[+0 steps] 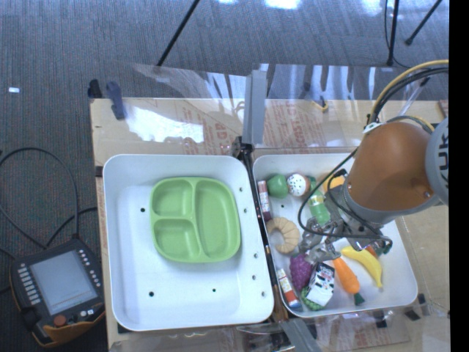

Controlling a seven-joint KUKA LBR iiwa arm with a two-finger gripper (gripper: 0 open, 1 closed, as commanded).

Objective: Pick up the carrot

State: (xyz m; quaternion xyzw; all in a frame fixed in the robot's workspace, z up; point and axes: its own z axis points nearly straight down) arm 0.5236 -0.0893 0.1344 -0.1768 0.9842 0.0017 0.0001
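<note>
Your hand is low in the right bin, just above the carrot. Can't tell how far open it is or whether it grips anything; the orange wrist band covers most of it. Carrot lies in the bin's near half, between the banana and a small carton, purple grapes further left. Doughnut sits just left of the hand. Left bin holds a green divided plate.

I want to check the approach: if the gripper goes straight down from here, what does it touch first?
Probably the carrot, lying just below the gripper beside the banana. Depth is unclear; the purple grapes are also close.
</note>
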